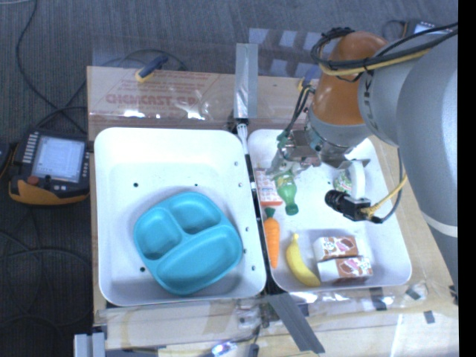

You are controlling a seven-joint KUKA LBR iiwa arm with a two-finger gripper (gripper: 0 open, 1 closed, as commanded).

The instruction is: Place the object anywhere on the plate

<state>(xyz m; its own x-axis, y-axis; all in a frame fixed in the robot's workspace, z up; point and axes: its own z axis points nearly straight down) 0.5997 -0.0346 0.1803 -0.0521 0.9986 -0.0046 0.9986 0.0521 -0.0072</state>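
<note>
Nearest the lens, the grey arm (435, 117) is seen coming in from the right, with its orange band (348, 73) above the wrist. The gripper (295, 160) is held low over the top left part of the right bin (396, 245). Whether it is open or closed cannot be told (its tip is lost in clutter).

A green bottle (288, 196) is found just below the gripper, in the right bin near the wall shared with the other bin. It is tilted, with its cap toward the bin's near side. Whether it is gripped cannot be told. A flat packet with red print (264, 186) is seen just beside the bottle, against the shared wall. An orange carrot (272, 241) is laid just below the bottle, along that same wall. A yellow banana (301, 262) is placed just right of the carrot. Two juice cartons (343, 258) are set side by side next to the banana, toward the near right corner. A black cylindrical fitting (345, 202) on a yellow cable is seen right of the bottle. A white-and-green wrapper (349, 175) is seen above it, near the wrist.

A blue divided plate (190, 241) with three compartments is placed in the left bin (105, 199), toward its near side, well apart from the bottle. Nothing is seen on the plate.

A cardboard sheet (149, 95) is laid behind the bins. A teach pendant (48, 166) with a lit screen is left on the dark carpet (44, 274), left of the bins.
</note>
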